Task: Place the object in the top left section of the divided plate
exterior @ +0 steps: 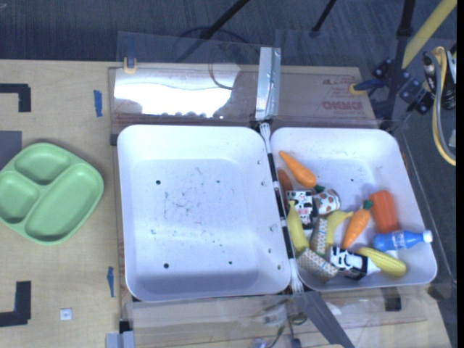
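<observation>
Corn [382, 261]: nearest to me, lying in the near corner of the right bin [348, 151], touching a black-and-white toy [349, 259].
Blue bottle [403, 240]: on its side just beyond the corn, cap toward the bin's right wall.
Rest of the pile: a small carrot [355, 227], an orange-red piece [383, 210], a yellow banana [296, 227] against the divider, and a larger carrot [297, 169] farthest back. All are bunched together in the right bin.
Task's object: the task does not name it; I judge it is one of this pile, so it sits in the right bin, well apart from the plate.
Left bin [196, 209]: bare white floor with faint scuffs.
Divided plate [65, 201]: green, on the wooden bench left of both bins; its three sections hold nothing, including the far-left one [43, 162].
Progress: as I read it, nothing is done. Picking, carrying across the left bin and setting down are all left.
Claw: I cannot tell whether it is released or clenched; I see nothing lifted from the pile.
Clear panel [188, 78]: stands behind the left bin, farthest from me.
</observation>
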Robot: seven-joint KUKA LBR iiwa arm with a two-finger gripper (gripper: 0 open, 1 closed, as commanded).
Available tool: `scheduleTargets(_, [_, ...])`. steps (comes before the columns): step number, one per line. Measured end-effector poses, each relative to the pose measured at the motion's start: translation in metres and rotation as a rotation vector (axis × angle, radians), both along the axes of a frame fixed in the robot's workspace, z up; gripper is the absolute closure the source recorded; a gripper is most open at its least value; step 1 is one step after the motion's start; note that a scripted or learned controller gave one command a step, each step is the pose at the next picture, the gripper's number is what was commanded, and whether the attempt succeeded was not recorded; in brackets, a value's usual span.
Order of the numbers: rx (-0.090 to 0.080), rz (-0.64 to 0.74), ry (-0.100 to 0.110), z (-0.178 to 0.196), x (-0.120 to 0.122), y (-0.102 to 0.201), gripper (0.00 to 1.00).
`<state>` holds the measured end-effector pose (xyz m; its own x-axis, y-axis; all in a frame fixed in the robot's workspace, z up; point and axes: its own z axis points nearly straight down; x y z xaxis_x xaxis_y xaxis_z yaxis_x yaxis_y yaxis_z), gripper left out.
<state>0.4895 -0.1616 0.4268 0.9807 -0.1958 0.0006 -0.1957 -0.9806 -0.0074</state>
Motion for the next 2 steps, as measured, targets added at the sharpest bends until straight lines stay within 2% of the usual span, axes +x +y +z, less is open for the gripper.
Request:
scheduleTargets(1, [-0.001,-0.001,0.006,-0.038,-0.003,0.033,0.0])
scheduleTargets(2, [0.0,-0.013,0.004,0.007,-0.001,0.075,0.0])
